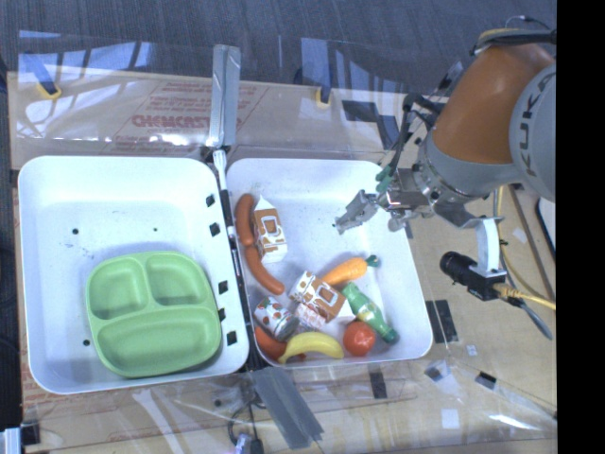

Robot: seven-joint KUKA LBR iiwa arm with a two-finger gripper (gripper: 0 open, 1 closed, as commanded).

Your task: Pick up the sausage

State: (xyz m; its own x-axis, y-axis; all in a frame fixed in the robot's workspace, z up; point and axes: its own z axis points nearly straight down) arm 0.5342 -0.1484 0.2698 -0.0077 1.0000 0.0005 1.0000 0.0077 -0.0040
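Two shallow white bins; the long reddish-orange sausage [253, 244] lies along the right bin's [402, 244] left wall, while the grey two-finger gripper [357, 212] hovers well apart, grasping nothing.

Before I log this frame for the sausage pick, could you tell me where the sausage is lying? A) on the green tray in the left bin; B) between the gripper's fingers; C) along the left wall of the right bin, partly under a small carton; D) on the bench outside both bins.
C: the sausage runs along the left wall of the right bin, with a small carton lying over its middle.
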